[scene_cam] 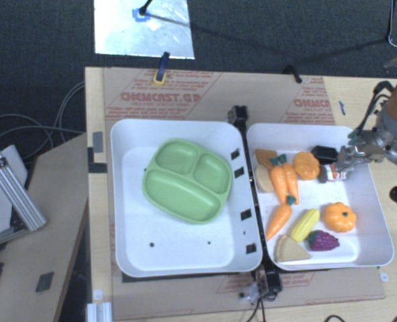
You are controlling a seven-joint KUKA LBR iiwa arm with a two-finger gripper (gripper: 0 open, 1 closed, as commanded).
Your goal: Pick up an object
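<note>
- Looking down at a slant on two white bins side by side on a bench.
- Left bin [128, 247] holds a green divided plate [187, 180], lying flat near the middle.
- Right bin [373, 213] holds toy food: an orange [306, 166], two carrots [284, 182] side by side, a third carrot [277, 220] below them, a corn cob [304, 224], a pumpkin [339, 217], purple grapes [324, 241], and a pale wedge [290, 249] at the near edge.
- Arm enters from the right; the gripper [339, 166] hangs over the right bin's far right part, pointing left.
- Whether its fingers are open or closed cannot be told; the tip is small and cluttered, and nothing can be seen held between them.
- Key relation: the orange lies just left of the gripper tip, near but seemingly not touching. It is round, so it has no long axis to line up with.
- Pumpkin sits nearer the camera than the gripper, a little apart.
- Carrots lie further left, long axes running roughly away from the camera, across the gripper's line of reach.
- Judgement: the orange is the closest target; a short move left and down would reach it.
</note>
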